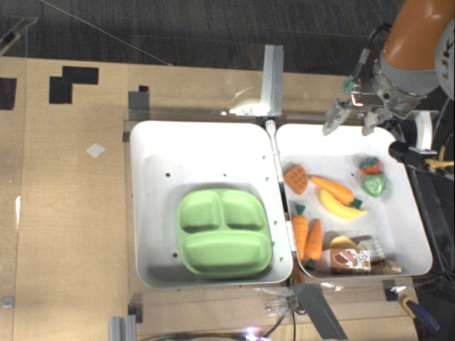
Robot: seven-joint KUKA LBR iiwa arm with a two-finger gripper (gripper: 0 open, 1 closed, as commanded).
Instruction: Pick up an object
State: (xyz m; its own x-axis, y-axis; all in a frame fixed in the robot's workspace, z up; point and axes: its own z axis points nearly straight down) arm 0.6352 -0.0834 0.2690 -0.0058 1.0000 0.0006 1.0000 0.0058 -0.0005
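The banana (340, 205), yellow and curved with dark tips, lies in the right bin (412, 219) just below a long orange carrot (333, 187). The gripper (351, 123) hangs spread and unladen over the bin's far edge.

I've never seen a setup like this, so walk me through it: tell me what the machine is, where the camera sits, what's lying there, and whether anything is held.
One camera looks down at a slant on a bench. From the right reaches a grey robot arm with an orange band; its two-fingered hand hangs open over the far edge of the right bin, holding nothing. That bin contains toy food: a waffle, a long carrot, a banana, two small carrots, a green vegetable and a brown packet. The left bin holds a green divided tray.
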